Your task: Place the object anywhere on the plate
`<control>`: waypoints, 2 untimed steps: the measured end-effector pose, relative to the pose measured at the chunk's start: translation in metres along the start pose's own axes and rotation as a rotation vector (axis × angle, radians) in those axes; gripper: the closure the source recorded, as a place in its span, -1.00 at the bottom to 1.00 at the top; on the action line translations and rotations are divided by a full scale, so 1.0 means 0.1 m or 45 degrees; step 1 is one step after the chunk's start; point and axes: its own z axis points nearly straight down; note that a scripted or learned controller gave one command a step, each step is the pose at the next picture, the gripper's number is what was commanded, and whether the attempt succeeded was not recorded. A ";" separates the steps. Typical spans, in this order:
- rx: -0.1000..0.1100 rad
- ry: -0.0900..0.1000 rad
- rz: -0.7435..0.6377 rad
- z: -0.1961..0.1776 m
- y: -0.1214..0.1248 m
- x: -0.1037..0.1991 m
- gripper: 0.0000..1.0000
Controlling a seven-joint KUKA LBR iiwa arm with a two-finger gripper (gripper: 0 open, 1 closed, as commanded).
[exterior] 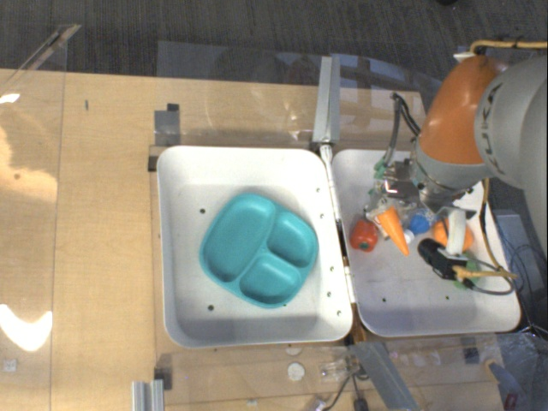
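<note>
Right now I have the arm [479, 118] reaching in from the right of the frame, with its jaws [396, 193] low over the upper left part of the right bin [428, 315]. I cannot tell how far the jaws stand open, nor whether they have hold of anything; the wrist and cables crowd that spot. Just below them lies an orange toy carrot [394, 229], its long axis slanting from upper left to lower right, point toward the lower right. A red tomato-like toy [364, 236] sits just left of it, and a blue piece [419, 224] and more orange-and-white items lie to its right. The teal divided plate [260, 248] rests in the middle of the left bin [184, 315], well left of the jaws across the bins' shared wall. Both bins sit on the wooden counter [77, 229], with open room around the plate.
</note>
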 end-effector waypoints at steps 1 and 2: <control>0.003 0.002 0.086 0.01 -0.28 0.55 1.00; 0.004 0.002 0.106 0.01 -0.13 1.14 1.00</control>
